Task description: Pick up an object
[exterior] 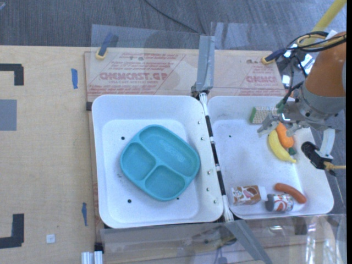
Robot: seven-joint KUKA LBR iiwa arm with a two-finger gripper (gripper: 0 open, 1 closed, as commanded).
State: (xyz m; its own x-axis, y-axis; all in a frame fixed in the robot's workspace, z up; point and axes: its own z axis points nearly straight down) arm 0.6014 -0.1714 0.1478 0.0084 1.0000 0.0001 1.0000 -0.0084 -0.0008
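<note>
I see the gripper [281, 126] low in the upper right of the frame, over the right bin [242, 164], its grey fingers spread wide around a small orange piece, likely a carrot [284, 136], lying on a banana [279, 147]. Nothing is clamped yet, I judge. To do this well I'd centre on the orange piece, descend straight, and close gently so the banana beneath doesn't roll. The teal divided plate [159, 162] sits alone in the left bin [110, 164].
</note>
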